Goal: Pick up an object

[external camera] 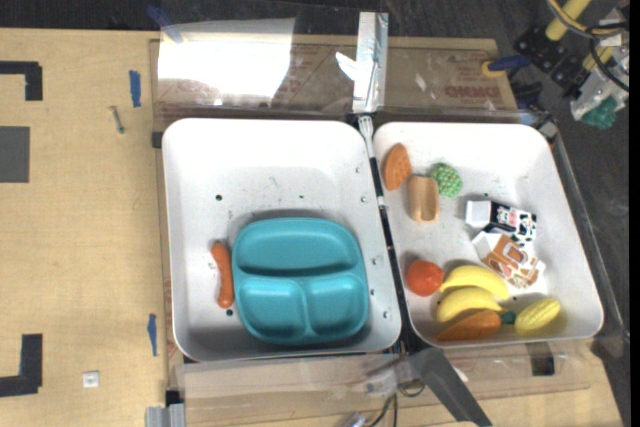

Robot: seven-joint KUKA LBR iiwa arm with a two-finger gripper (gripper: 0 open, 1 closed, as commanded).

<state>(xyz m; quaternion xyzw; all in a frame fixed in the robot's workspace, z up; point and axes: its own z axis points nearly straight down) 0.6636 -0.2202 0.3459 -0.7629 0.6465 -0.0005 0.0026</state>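
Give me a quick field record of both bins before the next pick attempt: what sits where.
left bin: teal divided tray, orange carrot-like piece along the tray's left side
right bin: mixed toy food and small cartons
right bin, top left: orange oval piece, tan block, green bumpy ball
right bin, middle: white carton, printed cartons
right bin, bottom: red tomato, bananas, lemon
pick status: not yet done

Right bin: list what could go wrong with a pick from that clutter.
1. The bananas, tomato and lemon lie packed together, so the fingers may nudge neighbours or grab two.
2. Items near the right bin walls, like the orange piece, leave little finger room.
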